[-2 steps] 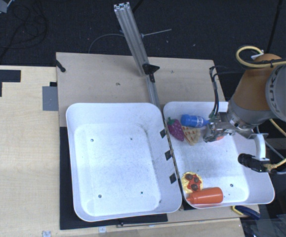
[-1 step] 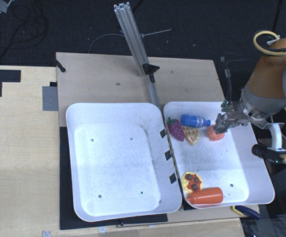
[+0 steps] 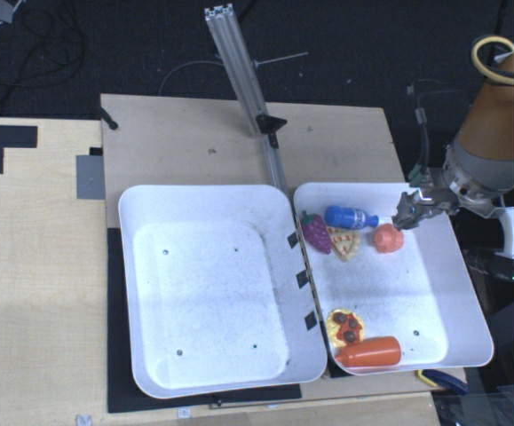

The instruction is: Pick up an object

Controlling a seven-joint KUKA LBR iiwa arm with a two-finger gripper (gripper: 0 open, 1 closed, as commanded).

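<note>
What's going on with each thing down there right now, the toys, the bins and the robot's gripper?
Gripper: hovering above the right bin's upper right.
Blue bottle: lying on its side.
Red ball: resting, beside the gripper.
Purple grapes: against the divider.
Pizza slice: lying flat.
Red sausage: lying near the front wall.
Right bin: holds all the toys.

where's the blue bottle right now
The blue bottle lies on its side near the back of the right bin, between the purple grapes and the red ball.

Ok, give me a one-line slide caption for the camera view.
Gripper poised beside a red ball in the right bin, near a blue bottle.
</note>
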